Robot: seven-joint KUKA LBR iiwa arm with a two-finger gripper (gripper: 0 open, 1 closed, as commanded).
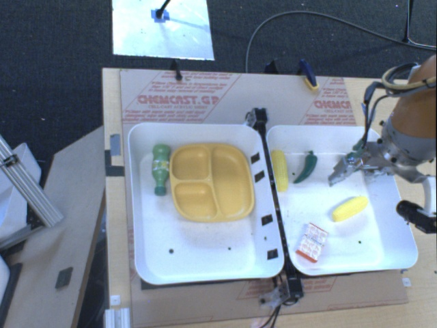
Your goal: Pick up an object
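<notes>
The right bin (382, 258) holds a corn cob (279, 170) along its left wall, a green chili pepper (306, 167) beside it, a yellow lemon-like piece (349, 208) further right and a small red-and-white packet (312, 242) near the front. My gripper (339, 175) hangs over the right bin's upper right part, above and just right of the pepper, up from the yellow piece. Nothing shows between its fingers. In the left bin (157, 265) lie a yellow divided plate (210, 182) and a green bottle (160, 169) to the plate's left.
A black hinge strip with clips (265, 183) runs between the two bins. The bins rest on a cardboard sheet (205, 94) on the bench. A shiny square plate (162, 19) lies on the dark floor behind.
</notes>
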